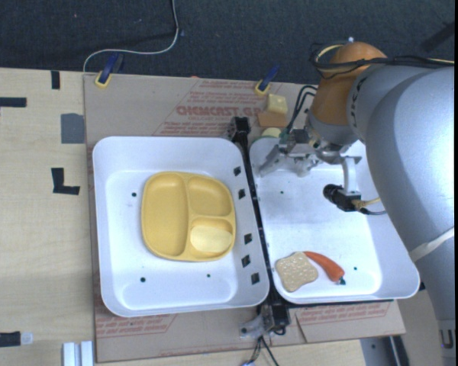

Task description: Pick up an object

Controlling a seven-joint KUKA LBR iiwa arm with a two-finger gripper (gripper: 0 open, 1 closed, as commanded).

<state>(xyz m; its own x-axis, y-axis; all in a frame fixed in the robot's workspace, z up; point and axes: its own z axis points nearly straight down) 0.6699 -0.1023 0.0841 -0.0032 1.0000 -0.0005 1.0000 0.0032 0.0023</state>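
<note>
Where the worktop (30, 227) comes closest to the camera, a few cables and a small metal clamp (263, 325) sit at the seam between the two white bins. Just beyond them, in the near part of the right bin (366, 242), a slice of toast (296, 271) lies flat on the floor of the bin, and a carrot (325, 265), orange with a dark tip, lies just beside it on the right, the two nearly touching. The left bin (114, 227) holds a yellow divided plate (188, 215), which rests near the middle of that bin with a pale round piece in its near right compartment. Farther back in the right bin, the tool (290, 155) sits low at the far left corner, close to the dividing wall, well apart from the toast and the carrot; whether it is released or clenched cannot be told, and nothing is seen in its grasp. A black cable end (340, 195) hangs beside it over the bin floor. Behind the bins, a tan block (273, 113) rests on the cardboard sheet (175, 105), with yellow and blue clips (105, 73) at its far edge. The grey arm (412, 143) with its orange band fills the right.
</note>
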